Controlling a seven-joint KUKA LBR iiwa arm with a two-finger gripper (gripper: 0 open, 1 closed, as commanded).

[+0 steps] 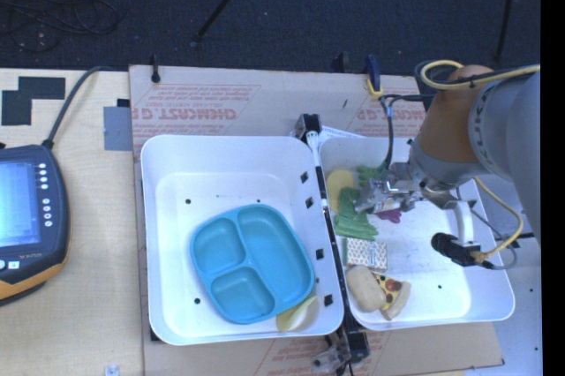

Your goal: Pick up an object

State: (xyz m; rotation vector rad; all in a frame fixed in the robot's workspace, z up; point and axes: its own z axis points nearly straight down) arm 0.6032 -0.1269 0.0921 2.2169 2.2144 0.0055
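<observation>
My gripper [378, 196] reaches down into the right bin [459, 299] from the right, low over the bin's upper left part. Its tips sit among a green toy piece [355, 224], a yellow item [339, 184] and a small purple bit [390, 215]. Whether anything sits between them is hidden by the gripper body. Below lie a checkered packet [365, 253] and a tan and yellow toy with red marks [378, 291].
The left bin [168, 189] holds a blue divided plate [250, 262] with a pale yellow object [298, 314] at its lower right edge. A black divider [320, 206] runs between the bins. A pendant with a screen [26, 215] lies at the left.
</observation>
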